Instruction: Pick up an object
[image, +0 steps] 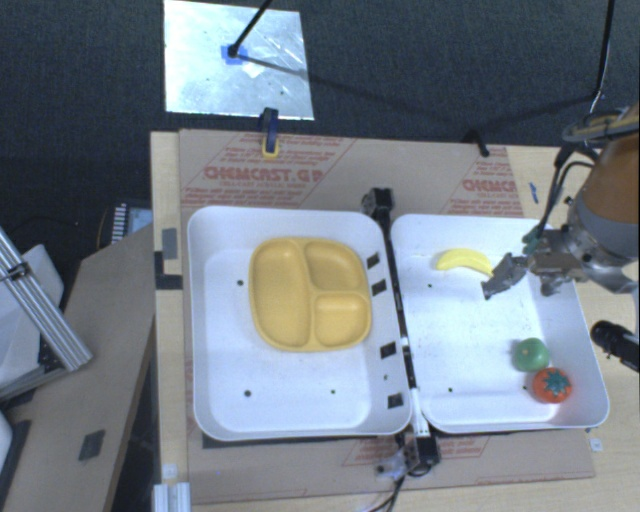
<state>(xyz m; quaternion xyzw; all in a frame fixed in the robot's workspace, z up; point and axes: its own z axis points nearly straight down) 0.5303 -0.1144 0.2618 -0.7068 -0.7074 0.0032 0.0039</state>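
Bins: we are counting two, white, shallow.
Plate: one, yellow, three-sectioned.
Fruit: banana, green ball, tomato.
Gripper: hovering released, grasping nothing.

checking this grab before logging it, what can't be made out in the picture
- Gripper: small and dark in the camera view, so finger state and any contact with the right bin are unclear.
- Arm: cut off by the right edge.
- Green object and red object: too small to identify; touching or apart is unclear.
- Yellow tray: compartment depth unreadable.
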